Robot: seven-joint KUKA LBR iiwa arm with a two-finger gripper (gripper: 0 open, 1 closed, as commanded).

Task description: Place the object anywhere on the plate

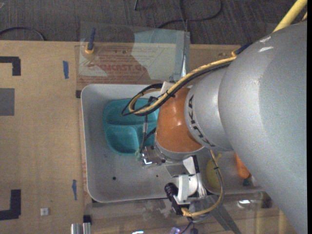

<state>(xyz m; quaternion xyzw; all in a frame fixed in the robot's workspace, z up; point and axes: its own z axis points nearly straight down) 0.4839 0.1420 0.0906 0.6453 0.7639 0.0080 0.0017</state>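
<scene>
A teal plate (122, 128) with divided compartments lies in the left white bin (97, 179), toward its upper half. The orange-banded wrist (175, 126) hangs over the plate's right side and hides that part of it. A small piece of my gripper (146, 159) shows beneath the wrist, just past the plate's lower right edge and above the bin floor. No object can be seen between it and the plate. The wrist and arm hide whatever lies under them.
Past the arm, in the right bin, a yellow round thing (213, 175), an orange thing (242, 167) and a small green bit (247, 182) peek out. A clear plastic sheet (141, 57) lies above the left bin. The big grey arm (263, 121) covers the right side.
</scene>
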